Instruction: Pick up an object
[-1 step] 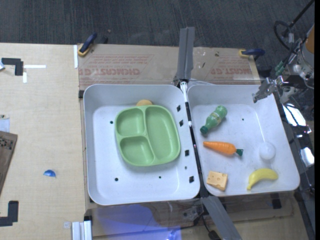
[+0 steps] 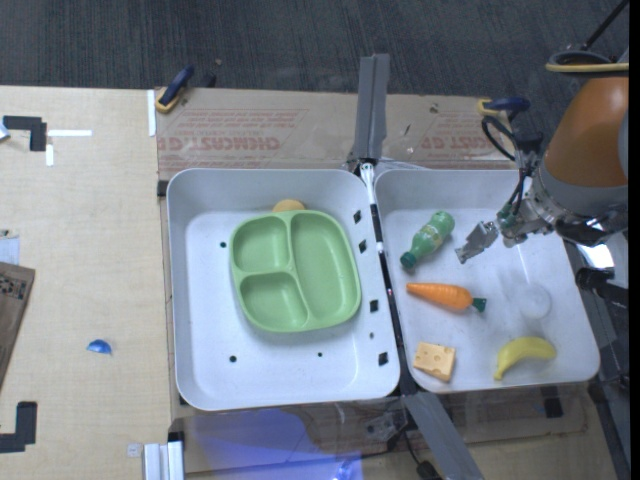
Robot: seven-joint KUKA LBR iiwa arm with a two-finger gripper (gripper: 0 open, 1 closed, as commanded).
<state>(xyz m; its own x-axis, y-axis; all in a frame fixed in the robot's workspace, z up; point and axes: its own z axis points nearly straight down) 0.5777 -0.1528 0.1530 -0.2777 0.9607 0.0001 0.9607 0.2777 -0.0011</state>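
The right bin (image 2: 565,268) holds a green bottle (image 2: 428,239) lying on its side at the upper left. An orange carrot (image 2: 443,295) lies below it. A cheese wedge (image 2: 434,360) sits at the front left and a yellow banana (image 2: 523,353) at the front right. My gripper (image 2: 478,240) hangs over the bin's upper middle, just right of the bottle and apart from it. Nothing shows in its grasp.
The left bin (image 2: 200,298) carries a green divided plate (image 2: 296,269), with a small yellow object (image 2: 288,206) peeking out behind its far rim. A faint clear object (image 2: 532,299) lies right of the carrot. A metal divider (image 2: 372,118) stands behind the two bins.
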